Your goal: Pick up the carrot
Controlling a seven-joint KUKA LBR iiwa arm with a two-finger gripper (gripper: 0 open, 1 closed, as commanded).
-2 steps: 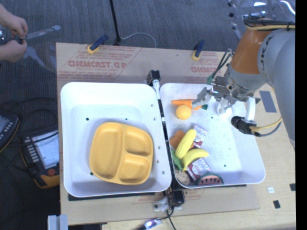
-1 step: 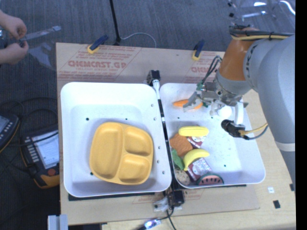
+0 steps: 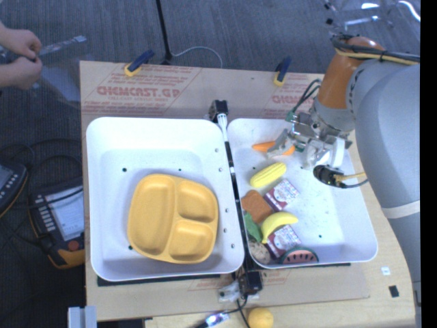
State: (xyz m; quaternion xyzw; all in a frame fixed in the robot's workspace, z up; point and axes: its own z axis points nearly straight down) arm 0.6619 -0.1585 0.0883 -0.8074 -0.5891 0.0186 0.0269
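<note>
Bins sit side by side on the bench. The left bin (image 3: 102, 203) holds one thing, a yellow divided tray (image 3: 173, 217) with three wells, lying toward its 5 o'clock half. The right bin (image 3: 355, 234) is crowded along its left side: a corn cob (image 3: 268, 175) near the middle, two small red-and-white packets (image 3: 282, 195), a brown block (image 3: 255, 206), a banana (image 3: 280, 221), a bit of green at the wall, and a watermelon slice (image 3: 300, 256) at 6 o'clock.

The carrot (image 3: 268, 146) lies in the right bin at about 11 o'clock, pointing left, just above the corn. My claw (image 3: 300, 144) hangs right at the carrot's 3 o'clock end, touching or nearly so; that end runs into my metalwork and I cannot make out where it stops. Whether my claw is apart or together I cannot tell, as the hardware there is a tangle of grey parts and cable.

My arm (image 3: 389, 128) covers the bin's 3 o'clock rim. A round yellow thing (image 3: 259, 318) sits at the bench's 6 o'clock edge, partly cut off.
</note>
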